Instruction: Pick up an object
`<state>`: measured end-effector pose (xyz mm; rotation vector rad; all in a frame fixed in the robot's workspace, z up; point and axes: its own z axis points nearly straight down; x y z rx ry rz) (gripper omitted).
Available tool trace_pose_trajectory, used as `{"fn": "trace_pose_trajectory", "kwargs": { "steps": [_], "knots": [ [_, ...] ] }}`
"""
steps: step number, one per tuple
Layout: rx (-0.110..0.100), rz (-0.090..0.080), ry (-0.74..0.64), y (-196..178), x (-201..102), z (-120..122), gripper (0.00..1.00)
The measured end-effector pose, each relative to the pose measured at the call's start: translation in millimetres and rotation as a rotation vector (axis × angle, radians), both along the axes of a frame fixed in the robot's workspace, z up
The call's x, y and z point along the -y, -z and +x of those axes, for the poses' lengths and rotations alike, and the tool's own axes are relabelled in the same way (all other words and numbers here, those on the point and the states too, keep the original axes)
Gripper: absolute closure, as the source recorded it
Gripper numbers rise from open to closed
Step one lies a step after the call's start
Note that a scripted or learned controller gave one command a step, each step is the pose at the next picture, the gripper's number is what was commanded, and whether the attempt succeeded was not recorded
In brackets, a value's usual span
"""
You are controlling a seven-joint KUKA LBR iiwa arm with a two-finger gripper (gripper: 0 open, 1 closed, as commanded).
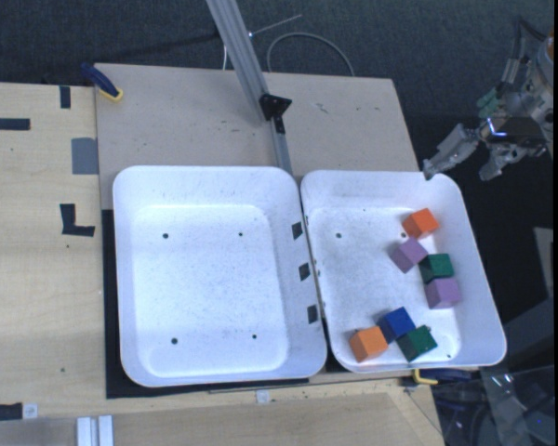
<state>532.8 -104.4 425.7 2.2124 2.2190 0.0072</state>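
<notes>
Fingers (444, 160) of the grey two-finger gripper (460, 169) look spread apart to us, with nothing between them. They hang just outside the far right corner of the right-hand shallow white plastic bin (353, 268), above the dark floor and off the pale wooden surface (37, 249).

All the candidates for the pick lie inside that bin, towards its right side. A small orange cube (420, 222) sits nearest the corner where the gripper hangs. Below it come a lilac cube (409, 254), a dark green cube (436, 267) and a second lilac cube (443, 292), close enough that some appear to touch. Along the bin's near wall a blue cube (397, 322), a second orange cube (368, 343) and a second green cube (416, 342) huddle together.

We judge that no grasp has begun. The gripper is outside the bin's rim, well above the cubes, and it seems open so that it is ready to straddle one of them.

The first orange cube looks like the easiest target, since it is closest to the gripper and has free space on its far side. The packed cubes by the near wall leave little room for a finger to slip between them, so a try there could push them aside instead of gripping one.
</notes>
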Motion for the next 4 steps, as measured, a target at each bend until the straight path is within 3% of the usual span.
{"fn": "trace_pose_trajectory", "kwargs": {
  "steps": [1,2,3,4],
  "knots": [
    [0.000,0.001,0.001,-97.6,-11.6,14.4,0.00],
    [-0.006,0.003,-0.006,-117.8,-84.8,27.2,0.00],
    [-0.009,0.002,-0.003,-114.6,-138.5,98.4,0.00],
    [-0.014,0.003,-0.003,-86.7,-185.8,56.1,0.00]
  ]
}}
